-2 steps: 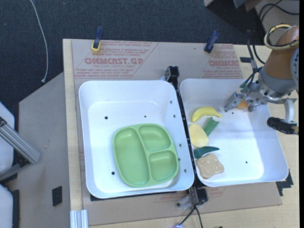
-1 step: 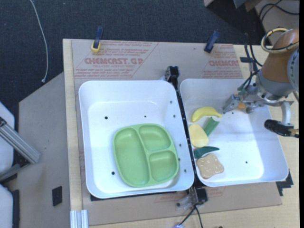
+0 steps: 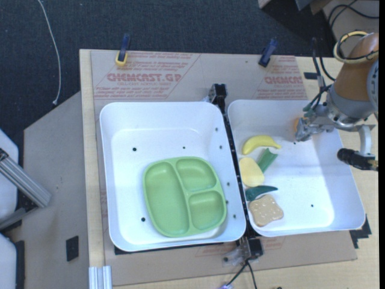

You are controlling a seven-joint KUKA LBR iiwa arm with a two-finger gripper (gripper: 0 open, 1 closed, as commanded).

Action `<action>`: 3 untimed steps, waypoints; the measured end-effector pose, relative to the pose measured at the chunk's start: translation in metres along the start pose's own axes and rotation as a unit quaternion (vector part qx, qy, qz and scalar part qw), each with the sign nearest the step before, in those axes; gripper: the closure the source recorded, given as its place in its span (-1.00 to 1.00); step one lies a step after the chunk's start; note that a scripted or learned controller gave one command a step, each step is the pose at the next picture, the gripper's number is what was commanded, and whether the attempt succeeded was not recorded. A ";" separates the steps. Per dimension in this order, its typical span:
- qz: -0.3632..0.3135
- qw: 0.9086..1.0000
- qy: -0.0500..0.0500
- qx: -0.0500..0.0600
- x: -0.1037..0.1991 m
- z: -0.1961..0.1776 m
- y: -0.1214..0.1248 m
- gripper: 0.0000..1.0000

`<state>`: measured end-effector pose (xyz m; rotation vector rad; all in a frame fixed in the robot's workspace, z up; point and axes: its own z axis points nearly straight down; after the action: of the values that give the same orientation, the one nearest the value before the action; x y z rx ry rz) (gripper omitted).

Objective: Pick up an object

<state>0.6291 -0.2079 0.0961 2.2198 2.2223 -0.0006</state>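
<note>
Nothing picked up yet
Gripper (image 3: pixel 299 133) hangs at upper right, can't tell its state; curved yellow plastic banana (image 3: pixel 260 143) lies in the bin.

Before you, two shallow white bins sit side by side on a bench (image 3: pixel 180 77) covered with brown printed sheeting; the left bin (image 3: pixel 120 137) holds a green divided tray (image 3: pixel 183 194), the right bin (image 3: pixel 313 203) lies alongside. A yellow-and-blue clamp (image 3: pixel 123 50) and a blue clamp (image 3: pixel 267 52) grip the bench's far edge. A white cable (image 3: pixel 45 29) trails over the dark carpet (image 3: pixel 180 11) beyond.
</note>
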 end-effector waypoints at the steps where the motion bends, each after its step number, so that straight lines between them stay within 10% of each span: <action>1: 0.000 1.000 -0.001 -0.004 -0.010 -0.056 0.005 1.00; 3: 0.000 1.000 -0.002 -0.004 -0.006 -0.159 0.012 1.00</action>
<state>0.6409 -0.2134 0.2554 2.2138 2.2174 0.0045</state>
